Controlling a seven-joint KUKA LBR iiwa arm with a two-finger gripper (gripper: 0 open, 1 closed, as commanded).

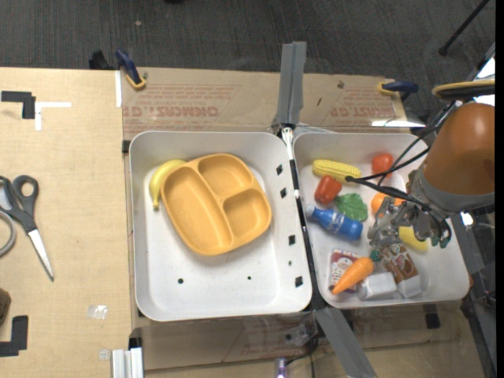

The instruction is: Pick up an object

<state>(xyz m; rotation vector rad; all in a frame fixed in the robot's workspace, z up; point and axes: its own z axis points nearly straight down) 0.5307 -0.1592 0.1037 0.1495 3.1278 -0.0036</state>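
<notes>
Gripper (391, 231): low in the right bin (457, 286), among the toys; cannot tell its state.
Toys: carrot (352, 274), blue bottle (337, 222), green piece (353, 206), red pepper (327, 188), corn (336, 168), all in the right bin.
Left bin (213, 290): yellow divided plate (216, 203), banana (160, 179) at its edge.
Desk (59, 211): scissors (30, 219) at left.

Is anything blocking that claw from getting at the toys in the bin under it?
Nothing visible does. The gripper hangs right over the right bin, with the toy carrot, the blue bottle and the green piece lying open beside it. The toys are crowded together, so a neighbour may get nudged.
</notes>
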